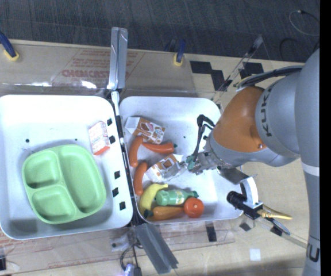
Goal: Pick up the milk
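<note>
On a tan tabletop above dark carpet, the left bin holds a green divided tray and the milk carton, lying near the bin's right wall. The right bin is crowded with toy food. The end effector reaches low over a brown packet; whether it is open cannot be told.

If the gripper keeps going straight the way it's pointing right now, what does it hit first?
The gripper points toward the picture's left, low in the right bin. First in that line is probably the brown and white carton lying just off its tip, though height above it is unclear from this slanted view.
</note>
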Controlling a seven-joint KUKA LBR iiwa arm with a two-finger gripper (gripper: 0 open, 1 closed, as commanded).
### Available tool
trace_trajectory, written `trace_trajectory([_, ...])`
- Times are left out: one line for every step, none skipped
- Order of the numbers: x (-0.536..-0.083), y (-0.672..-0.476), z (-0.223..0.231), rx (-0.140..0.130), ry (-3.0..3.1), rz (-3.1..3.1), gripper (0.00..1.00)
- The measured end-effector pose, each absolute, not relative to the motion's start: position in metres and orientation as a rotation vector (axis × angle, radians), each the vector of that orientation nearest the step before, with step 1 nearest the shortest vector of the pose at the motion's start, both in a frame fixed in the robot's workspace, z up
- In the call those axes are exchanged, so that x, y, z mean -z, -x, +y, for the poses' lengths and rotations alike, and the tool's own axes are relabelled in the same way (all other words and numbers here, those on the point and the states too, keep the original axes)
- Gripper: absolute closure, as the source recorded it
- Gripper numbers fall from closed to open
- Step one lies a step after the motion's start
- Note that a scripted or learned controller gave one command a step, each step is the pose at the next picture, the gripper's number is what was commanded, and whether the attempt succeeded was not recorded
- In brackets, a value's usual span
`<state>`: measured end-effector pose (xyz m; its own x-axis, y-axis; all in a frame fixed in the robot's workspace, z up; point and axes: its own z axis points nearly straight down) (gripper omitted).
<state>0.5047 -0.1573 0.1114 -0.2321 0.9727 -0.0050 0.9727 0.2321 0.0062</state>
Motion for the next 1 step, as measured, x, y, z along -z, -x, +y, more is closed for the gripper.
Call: trace_trajectory([-0.1174,-0.5045,-0.1556,0.001,-1.936,2.476,1.0])
